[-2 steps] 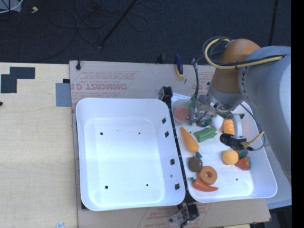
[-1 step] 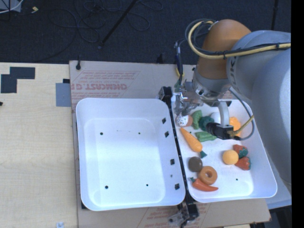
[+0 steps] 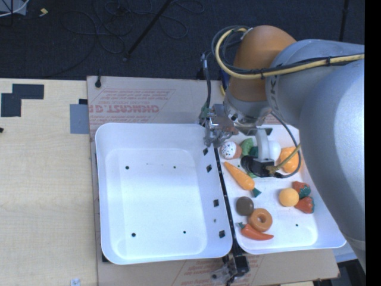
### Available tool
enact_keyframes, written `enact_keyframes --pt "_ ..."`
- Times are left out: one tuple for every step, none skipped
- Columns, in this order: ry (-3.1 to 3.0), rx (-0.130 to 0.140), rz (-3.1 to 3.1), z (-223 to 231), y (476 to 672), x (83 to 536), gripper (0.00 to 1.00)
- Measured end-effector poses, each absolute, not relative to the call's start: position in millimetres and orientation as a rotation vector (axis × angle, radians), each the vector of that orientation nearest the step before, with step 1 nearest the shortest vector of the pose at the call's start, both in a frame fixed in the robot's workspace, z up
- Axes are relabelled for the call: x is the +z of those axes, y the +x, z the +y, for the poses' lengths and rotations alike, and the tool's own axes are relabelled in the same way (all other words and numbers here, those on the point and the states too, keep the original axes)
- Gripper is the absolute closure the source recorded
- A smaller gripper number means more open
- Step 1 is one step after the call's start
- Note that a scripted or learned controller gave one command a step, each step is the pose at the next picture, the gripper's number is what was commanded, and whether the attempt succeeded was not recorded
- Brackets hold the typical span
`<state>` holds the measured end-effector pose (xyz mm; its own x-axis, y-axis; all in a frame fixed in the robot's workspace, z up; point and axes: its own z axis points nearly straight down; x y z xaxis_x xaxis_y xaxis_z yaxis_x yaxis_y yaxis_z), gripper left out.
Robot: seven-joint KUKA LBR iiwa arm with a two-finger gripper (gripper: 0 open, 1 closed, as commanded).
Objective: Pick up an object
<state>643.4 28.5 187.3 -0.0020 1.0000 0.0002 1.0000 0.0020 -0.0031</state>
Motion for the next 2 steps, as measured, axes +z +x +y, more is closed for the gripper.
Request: enact_keyframes --pt "-2.218 0.003 -2.223 44 643.6 187 1.00" --pt "-2.216 0.002 -2.225 89 643.5 187 1.00"
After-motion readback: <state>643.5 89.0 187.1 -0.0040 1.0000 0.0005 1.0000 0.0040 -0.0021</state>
